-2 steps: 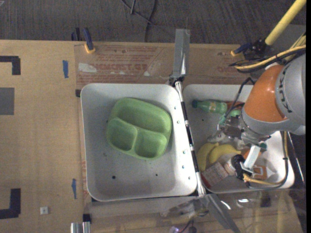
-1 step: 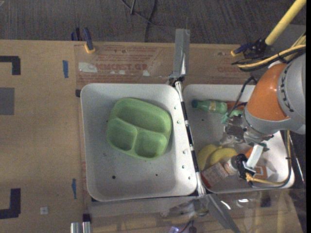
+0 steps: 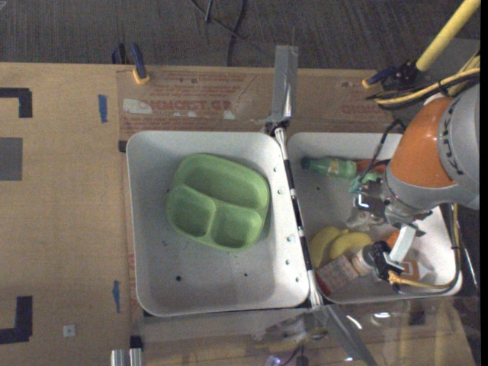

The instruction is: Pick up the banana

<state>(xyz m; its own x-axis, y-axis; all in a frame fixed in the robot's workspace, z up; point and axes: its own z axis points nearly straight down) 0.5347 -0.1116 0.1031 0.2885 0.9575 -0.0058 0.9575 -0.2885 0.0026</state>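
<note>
Cardboard bench under two white bins, dark floor beyond; finger state unclear.

Red print ran across the cardboard sheet at 12 o'clock above the left bin, but the characters were too blurred to read. The bottle label in the right bin was likewise illegible.
</note>
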